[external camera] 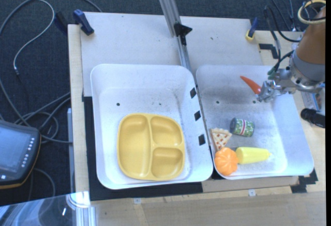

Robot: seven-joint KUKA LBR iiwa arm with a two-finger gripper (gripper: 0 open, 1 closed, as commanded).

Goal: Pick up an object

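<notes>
2 shallow white bins sit side by side on the bench. The left bin [103, 83], left of centre in the frame, holds a yellow divided plate [151, 146] with 3 compartments, lying flat in its lower half. The right bin [297, 132] holds 5 things: an orange carrot-like piece [251, 84] near its upper edge, a small green can [242, 126] lying on its side around the middle, a pizza-slice toy [221, 138] at the lower left by the bin wall, an orange pumpkin-like toy [226, 161] just below it at the lower left corner, and a yellow corn-like piece [252, 155] touching the pumpkin's right side. The gripper [265, 93] hangs at the right bin's upper right, just beside the carrot piece's lower end; whether its fingers are spread or closed, I cannot tell.
</notes>
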